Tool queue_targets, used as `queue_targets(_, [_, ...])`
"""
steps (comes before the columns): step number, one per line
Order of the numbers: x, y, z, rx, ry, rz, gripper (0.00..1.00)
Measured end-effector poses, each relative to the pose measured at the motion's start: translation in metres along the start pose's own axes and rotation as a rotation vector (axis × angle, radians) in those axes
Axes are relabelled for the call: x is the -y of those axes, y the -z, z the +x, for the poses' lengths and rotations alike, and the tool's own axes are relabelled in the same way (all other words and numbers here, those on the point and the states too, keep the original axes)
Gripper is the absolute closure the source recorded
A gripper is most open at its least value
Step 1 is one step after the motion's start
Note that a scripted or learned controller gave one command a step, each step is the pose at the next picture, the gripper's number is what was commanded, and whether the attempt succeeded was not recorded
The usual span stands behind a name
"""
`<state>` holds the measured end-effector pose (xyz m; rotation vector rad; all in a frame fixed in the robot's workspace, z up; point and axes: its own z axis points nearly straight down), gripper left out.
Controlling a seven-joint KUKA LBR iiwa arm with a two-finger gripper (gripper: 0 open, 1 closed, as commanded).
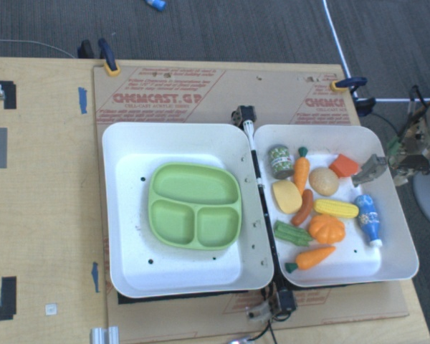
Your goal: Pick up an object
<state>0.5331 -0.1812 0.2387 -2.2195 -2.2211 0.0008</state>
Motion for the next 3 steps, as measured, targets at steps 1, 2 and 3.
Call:
queue_targets(1, [-0.002, -0.152, 0.031, 0.001, 0.001, -0.008, 0.00])
queue_targets(2, [-0.003, -0.141, 0.029, 0.007, -0.002, -0.013, 1.00])
queue_targets(3, [-0.001, -0.040, 0.106, 0.000, 0.001, -0.002, 1.00])
